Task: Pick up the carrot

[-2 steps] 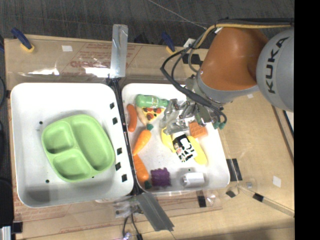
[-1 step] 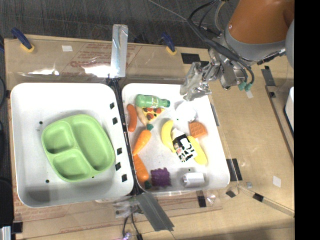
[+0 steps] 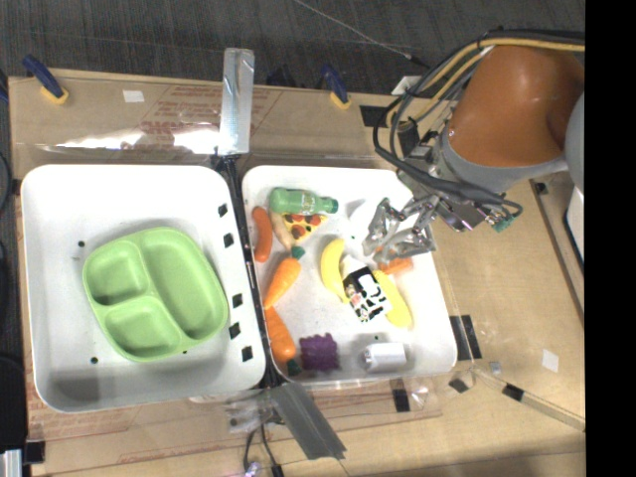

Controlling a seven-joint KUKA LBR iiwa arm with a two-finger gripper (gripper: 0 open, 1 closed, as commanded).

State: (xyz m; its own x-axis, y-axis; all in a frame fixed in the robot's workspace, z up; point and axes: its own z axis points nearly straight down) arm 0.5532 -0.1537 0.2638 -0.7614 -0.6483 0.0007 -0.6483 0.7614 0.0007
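Against the right bin's (image 3: 437, 346) left wall, carrot (image 3: 282, 280) lying slantwise, well apart from jaws (image 3: 397, 238) hovering over banana (image 3: 334, 266), their opening impossible to tell; best approach: cross left, align with the carrot's length, descend mid-body.

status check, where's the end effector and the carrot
End effector over right bin, near banana. Carrot lies apart, by left wall, ungrasped. Pizza slice close beside it.

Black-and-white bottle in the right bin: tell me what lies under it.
The black-and-white bottle lies across a yellow banana, whose ends stick out either side. The banana's middle is covered, as is the white bin floor beneath.
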